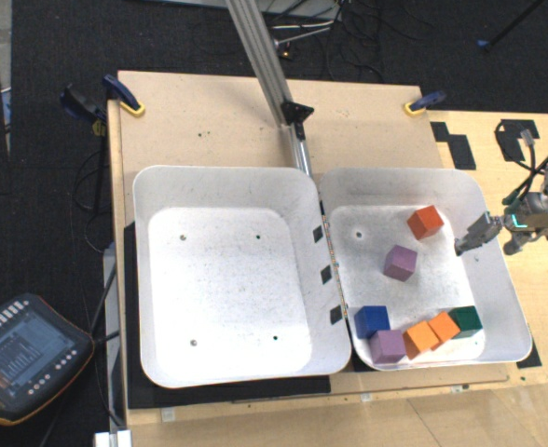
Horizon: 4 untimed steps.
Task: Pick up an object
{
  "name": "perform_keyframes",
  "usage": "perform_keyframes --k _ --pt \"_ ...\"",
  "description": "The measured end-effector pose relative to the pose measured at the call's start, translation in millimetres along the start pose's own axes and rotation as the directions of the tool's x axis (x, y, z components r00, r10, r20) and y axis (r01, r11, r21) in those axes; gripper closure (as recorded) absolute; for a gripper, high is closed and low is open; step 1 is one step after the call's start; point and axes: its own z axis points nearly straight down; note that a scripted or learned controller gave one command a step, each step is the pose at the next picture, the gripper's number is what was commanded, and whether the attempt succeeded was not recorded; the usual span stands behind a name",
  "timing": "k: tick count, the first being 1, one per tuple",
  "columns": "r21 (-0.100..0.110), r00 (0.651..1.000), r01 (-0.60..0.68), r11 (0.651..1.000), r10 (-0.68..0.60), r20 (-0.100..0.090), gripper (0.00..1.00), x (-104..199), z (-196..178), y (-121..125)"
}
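Reaching in low from the right edge, gripper (494, 235) over the right rim of the right bin (498, 291), fingers spread apart and holding nothing, one dark finger (472, 235) angled down-left into the bin. Inside that bin: orange block (426, 222) near the top, just left of the finger; purple block (400, 263) mid-bin; blue block (372, 321), purple, two orange and a green block (465, 321) clustered along the front wall. Left bin (226, 273) alongside.

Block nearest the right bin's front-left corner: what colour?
Blue, clearest in the camera view.
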Motion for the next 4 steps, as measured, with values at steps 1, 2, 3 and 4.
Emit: perform_keyframes --k 1,2,3,4 --pt "-0.004 1.000 0.000 1.000 0.000 0.001 0.00 0 -2 1" --pt "0.003 1.000 -0.003 1.000 0.003 -0.001 0.00 -2 61 -4" --pt "0.001 1.000 -0.002 1.000 0.002 -0.001 0.00 4 106 -8" --pt "0.001 1.000 -0.002 1.000 0.002 -0.001 0.00 5 160 -9"
